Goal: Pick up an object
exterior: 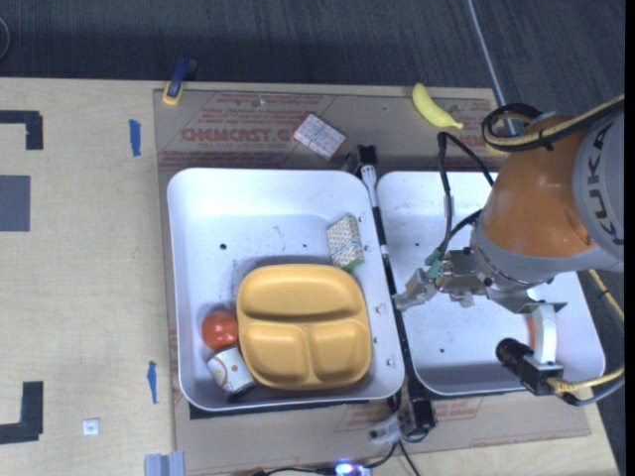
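Cardboard-lined bench (79,296), dark carpet (298,18) behind

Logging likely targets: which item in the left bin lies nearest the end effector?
The small patterned packet by that bin's right wall, above the yellow tray; the red ball lies far left.

Single fixed overhead camera, slanted down over both bins (189,266).

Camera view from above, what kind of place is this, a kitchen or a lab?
Most likely a robotics lab bench: a grey and orange arm reaches over two white bins, with blue tape marks on the board and toy-like items such as a yellow tray.
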Tool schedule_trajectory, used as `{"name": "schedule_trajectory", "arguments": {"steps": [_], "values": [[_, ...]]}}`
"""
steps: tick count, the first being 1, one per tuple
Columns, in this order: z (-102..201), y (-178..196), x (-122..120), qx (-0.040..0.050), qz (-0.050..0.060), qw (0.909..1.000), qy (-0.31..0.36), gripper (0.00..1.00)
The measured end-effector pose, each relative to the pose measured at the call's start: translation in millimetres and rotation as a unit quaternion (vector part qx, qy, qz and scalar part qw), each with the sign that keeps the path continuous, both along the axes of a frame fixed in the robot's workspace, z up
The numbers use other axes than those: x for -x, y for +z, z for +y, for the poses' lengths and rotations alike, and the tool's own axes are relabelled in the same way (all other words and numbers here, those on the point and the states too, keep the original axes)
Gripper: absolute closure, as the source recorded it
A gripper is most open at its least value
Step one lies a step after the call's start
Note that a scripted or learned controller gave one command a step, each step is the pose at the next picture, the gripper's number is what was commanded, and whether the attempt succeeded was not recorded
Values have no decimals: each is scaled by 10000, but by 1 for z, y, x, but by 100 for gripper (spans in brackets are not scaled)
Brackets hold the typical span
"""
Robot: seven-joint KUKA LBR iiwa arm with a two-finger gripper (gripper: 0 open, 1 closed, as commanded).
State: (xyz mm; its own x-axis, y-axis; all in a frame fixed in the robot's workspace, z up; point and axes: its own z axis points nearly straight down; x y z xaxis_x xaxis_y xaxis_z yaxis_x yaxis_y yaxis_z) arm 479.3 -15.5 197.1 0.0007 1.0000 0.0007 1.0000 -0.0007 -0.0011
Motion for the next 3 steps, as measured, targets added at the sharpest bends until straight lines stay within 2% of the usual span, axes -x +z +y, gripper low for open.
{"name": "schedule_trajectory", "arguments": {"steps": [1,2,3], "values": [[-61,4,-81,8,-14,10000,-3,0],[-134,-23,-22,2,-1,10000,-3,0],[-83,-111,-29,2,-24,10000,7,0]]}}
